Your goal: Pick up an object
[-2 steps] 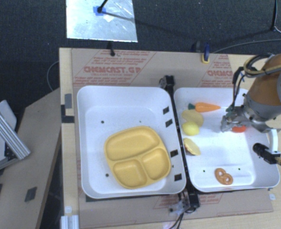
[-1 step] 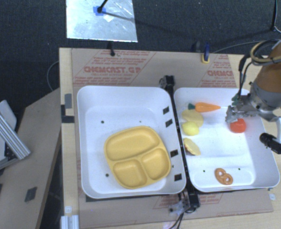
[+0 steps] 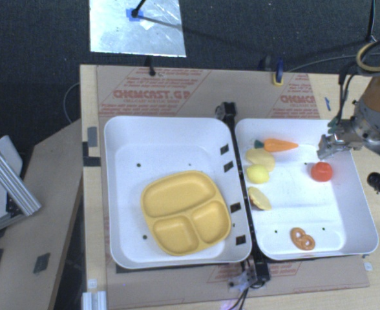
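Observation:
The right bin holds an orange carrot near its back, a pale yellow piece and a yellow lemon below it, a yellow wedge, a red tomato and a brown pretzel near the front. My gripper hovers over the bin's back right part, just above and right of the tomato. Nothing shows between its fingers.
The left bin holds a yellow three-compartment plate. A black divider with clips runs between the bins. The arm's grey body and cables hang over the bench's right edge. A metal plate lies beyond the bench.

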Robot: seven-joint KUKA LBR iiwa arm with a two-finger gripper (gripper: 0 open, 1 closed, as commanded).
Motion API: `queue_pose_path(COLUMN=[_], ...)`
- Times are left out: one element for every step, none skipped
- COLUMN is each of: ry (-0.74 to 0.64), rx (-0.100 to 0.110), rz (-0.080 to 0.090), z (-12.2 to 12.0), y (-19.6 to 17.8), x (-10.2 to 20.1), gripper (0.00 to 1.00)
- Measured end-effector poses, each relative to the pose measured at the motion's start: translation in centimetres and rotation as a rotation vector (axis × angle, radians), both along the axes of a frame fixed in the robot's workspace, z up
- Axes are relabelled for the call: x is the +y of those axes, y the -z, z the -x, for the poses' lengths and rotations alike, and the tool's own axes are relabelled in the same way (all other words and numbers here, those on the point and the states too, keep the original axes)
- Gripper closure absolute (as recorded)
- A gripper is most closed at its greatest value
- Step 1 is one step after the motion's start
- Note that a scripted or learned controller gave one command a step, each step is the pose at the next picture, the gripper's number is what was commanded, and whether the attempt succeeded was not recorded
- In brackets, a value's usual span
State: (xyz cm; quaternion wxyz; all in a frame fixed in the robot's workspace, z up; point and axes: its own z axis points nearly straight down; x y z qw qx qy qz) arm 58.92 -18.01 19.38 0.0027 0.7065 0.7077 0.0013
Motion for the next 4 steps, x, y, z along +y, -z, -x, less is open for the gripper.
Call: queue_pose_path(ry=[0.0,-0.009,-0.008,-0.009], rx=[-0.002,0.003,0.004,0.004], rz=[0.001,-0.003,-0.003,-0.004], z=[0.2,0.4,0.7,1.0], y=[-5.8,-5.8,-5.6,-6.0], x=[-1.0,5.3,9.7,15.5], gripper=[1.0,1.0,1.0,1.0])
